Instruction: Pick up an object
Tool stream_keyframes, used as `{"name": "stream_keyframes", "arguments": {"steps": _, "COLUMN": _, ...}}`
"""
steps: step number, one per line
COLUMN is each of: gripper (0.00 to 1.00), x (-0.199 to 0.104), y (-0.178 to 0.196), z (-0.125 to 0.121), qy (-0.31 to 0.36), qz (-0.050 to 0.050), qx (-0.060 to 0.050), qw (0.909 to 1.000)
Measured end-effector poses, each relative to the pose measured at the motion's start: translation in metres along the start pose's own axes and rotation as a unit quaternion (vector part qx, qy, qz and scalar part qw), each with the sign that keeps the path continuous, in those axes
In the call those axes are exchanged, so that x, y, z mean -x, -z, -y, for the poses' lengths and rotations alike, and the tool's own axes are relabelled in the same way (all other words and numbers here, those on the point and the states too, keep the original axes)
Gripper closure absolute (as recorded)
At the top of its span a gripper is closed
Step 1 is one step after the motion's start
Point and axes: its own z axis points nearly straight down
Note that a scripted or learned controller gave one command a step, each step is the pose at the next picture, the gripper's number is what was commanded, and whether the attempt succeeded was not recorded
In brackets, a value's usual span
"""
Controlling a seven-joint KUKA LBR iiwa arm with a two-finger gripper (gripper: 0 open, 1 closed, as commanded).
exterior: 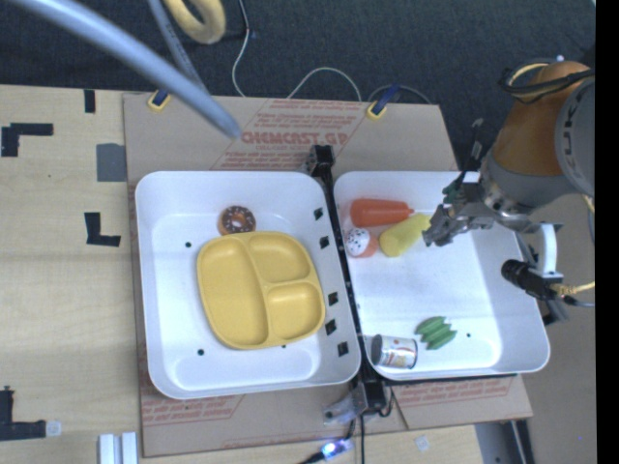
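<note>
In the right bin (484, 298) lie an orange carrot (380, 211), a yellow lemon-like piece (403, 237), a small white and red ball (359, 243), a green pea pod (436, 332) and a silver can (395, 353) on its side. My gripper (443, 228) hangs over the bin's far right part, just right of the yellow piece and close to it. Nothing shows between its fingers.
The left bin (164, 259) holds a yellow divided plate (259, 289) and a small chocolate doughnut (236, 220) behind it. A black divider (334, 259) runs between the bins. A grey pole (116, 42) slants across the top left.
</note>
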Motion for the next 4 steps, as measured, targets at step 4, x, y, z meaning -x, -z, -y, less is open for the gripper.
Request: {"name": "stream_keyframes", "arguments": {"steps": 4, "gripper": 1.0, "x": -0.092, "y": 0.109, "z": 0.029, "qy": 0.001, "qz": -0.001, "qx": -0.004, "qw": 1.0}}
